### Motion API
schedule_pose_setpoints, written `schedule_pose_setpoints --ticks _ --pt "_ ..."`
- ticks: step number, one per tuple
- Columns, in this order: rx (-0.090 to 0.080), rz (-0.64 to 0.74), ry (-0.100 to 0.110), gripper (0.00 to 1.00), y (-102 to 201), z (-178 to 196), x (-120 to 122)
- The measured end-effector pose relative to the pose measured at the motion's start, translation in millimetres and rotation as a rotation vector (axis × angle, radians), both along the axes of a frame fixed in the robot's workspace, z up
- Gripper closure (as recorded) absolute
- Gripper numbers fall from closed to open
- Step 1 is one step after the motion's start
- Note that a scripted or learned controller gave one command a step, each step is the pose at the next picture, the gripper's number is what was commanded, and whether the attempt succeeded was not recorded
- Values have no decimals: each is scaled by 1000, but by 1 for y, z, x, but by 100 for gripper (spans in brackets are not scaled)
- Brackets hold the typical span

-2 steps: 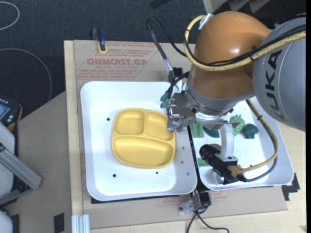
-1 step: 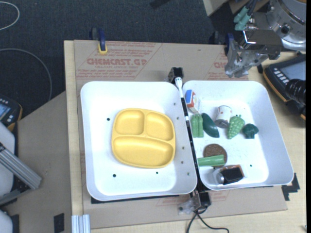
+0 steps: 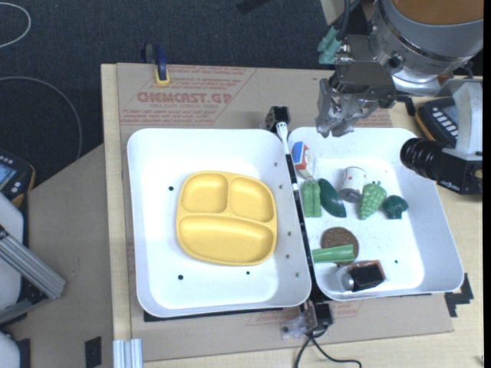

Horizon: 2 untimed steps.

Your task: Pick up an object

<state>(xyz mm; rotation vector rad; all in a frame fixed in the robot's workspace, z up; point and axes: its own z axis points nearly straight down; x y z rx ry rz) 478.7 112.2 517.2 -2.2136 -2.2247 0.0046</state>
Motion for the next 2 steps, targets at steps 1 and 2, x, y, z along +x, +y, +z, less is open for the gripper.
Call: schedule_pose_setpoints --ticks 1,2 --pt "-1 0 1 100 34 -29 0" --pt "-3 -12 6 100 -25 -114 0"
